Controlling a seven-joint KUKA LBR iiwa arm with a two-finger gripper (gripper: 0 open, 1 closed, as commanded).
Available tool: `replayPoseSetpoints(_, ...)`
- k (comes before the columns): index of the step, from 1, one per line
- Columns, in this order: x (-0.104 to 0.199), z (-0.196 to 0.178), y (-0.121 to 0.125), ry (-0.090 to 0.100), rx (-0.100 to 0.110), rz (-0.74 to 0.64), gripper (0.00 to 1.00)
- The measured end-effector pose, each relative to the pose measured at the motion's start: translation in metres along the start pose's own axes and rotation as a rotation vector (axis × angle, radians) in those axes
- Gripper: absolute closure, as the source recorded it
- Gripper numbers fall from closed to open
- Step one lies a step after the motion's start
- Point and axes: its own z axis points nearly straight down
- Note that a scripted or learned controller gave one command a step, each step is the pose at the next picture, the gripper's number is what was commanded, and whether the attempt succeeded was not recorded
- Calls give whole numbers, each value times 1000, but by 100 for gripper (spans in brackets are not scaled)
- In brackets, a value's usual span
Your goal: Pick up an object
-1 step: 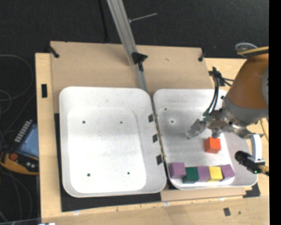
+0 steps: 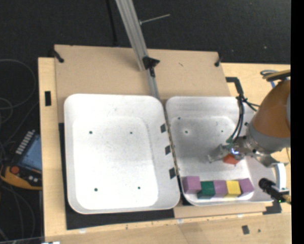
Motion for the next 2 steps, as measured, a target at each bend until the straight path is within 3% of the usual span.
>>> replayPoseSetpoints(1,-8,9,14,4,10,5,0)
replayPoseSetpoints(2,-21,31,66,9,20,1,0)
